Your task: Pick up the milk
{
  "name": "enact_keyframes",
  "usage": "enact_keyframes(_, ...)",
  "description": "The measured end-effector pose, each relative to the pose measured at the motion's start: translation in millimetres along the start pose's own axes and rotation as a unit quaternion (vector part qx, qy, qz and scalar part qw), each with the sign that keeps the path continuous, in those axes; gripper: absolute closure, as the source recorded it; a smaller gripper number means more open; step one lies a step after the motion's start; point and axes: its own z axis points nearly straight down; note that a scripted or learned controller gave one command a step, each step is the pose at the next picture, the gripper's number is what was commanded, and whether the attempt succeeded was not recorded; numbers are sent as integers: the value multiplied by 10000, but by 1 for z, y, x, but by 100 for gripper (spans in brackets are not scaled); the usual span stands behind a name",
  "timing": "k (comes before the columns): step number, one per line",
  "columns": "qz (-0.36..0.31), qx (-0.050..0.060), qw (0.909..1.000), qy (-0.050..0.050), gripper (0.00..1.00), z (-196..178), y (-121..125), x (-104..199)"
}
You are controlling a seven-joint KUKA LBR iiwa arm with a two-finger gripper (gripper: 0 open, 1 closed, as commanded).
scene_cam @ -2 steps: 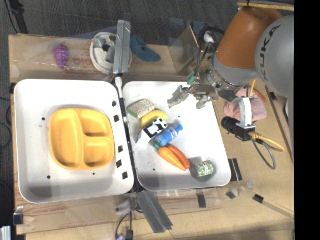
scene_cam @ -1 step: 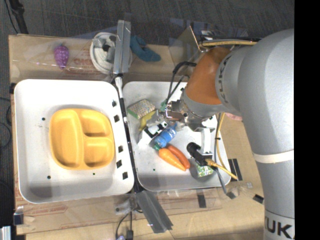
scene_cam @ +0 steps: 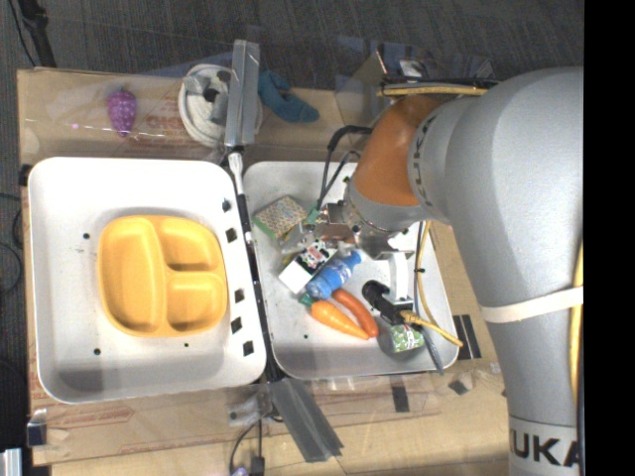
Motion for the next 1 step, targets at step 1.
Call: enact_keyframes(1,-13,-20,10000,-5,100,-13,2,-1)
